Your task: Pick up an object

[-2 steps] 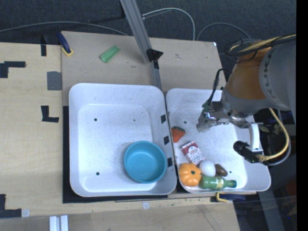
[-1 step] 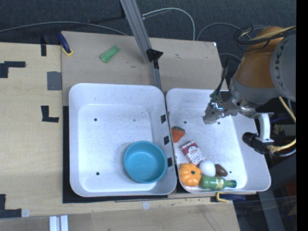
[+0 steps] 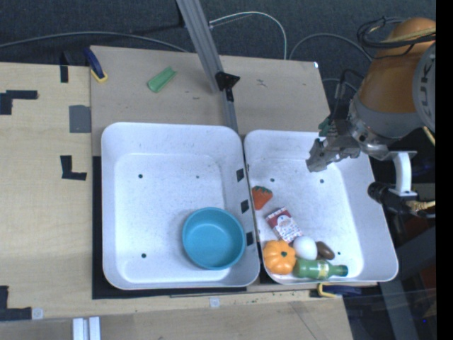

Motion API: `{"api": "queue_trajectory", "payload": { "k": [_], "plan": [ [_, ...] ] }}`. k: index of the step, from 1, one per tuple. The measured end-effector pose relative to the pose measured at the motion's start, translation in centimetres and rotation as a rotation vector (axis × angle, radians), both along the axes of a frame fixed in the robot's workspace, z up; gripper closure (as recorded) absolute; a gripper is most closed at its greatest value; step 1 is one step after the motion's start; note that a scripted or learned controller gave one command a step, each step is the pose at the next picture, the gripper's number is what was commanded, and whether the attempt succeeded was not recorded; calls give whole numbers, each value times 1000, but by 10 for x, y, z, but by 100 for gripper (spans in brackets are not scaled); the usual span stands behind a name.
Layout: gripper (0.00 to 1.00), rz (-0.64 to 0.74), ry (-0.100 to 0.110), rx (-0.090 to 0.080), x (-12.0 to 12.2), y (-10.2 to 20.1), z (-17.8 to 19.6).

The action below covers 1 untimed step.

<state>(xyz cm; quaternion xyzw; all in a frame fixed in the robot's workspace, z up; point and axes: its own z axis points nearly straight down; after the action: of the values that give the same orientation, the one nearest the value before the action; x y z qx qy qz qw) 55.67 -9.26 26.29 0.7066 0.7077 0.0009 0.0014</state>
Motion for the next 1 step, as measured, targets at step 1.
{"api": "queue_trajectory", "payload": {
  "k": [1],
  "plan": [
    [100, 4, 6, 1, 10, 48, -13]
  ]
}}
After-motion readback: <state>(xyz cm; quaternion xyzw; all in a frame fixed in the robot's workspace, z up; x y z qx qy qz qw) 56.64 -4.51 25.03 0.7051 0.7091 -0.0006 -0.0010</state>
